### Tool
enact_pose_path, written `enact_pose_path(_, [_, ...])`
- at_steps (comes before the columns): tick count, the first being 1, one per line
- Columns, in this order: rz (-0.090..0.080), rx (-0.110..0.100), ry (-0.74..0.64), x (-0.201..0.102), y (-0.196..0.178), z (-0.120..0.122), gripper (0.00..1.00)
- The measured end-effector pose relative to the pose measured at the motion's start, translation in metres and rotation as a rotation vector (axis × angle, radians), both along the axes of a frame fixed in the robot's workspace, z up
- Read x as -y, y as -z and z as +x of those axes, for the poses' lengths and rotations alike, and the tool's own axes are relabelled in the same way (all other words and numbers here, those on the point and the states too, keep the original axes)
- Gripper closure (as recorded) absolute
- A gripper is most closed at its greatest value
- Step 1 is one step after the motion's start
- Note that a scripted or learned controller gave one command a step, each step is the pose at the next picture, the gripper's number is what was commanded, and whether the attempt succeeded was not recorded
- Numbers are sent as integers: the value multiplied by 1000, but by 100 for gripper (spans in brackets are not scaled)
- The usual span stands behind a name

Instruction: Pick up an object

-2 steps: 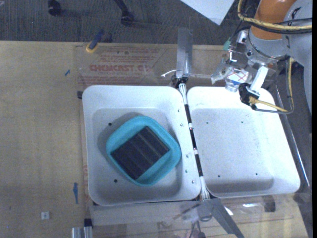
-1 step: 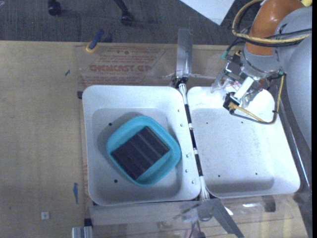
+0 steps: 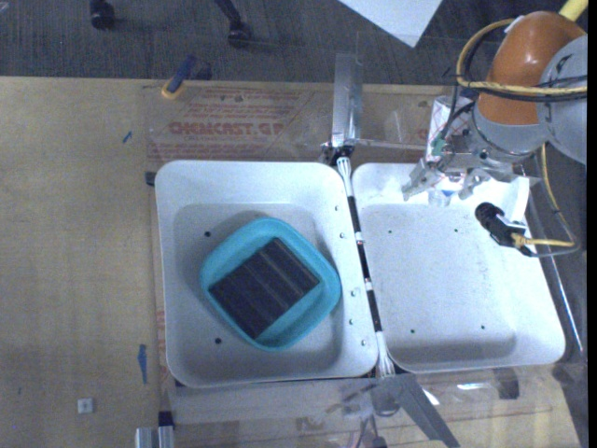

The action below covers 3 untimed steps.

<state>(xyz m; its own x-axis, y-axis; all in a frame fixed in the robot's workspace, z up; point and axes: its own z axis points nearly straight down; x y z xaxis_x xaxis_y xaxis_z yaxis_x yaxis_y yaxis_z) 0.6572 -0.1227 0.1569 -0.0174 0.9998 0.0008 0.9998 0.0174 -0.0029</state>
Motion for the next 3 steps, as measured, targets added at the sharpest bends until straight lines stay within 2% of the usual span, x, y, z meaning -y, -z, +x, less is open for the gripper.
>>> enact_pose_path(1, [-1,-19,205,-4,70,5,100])
enact_pose_path(2, [-2,4,30,-62,-28,2,100])
enact_pose_path(3, [-2,-22,228,-5,68,4,100])
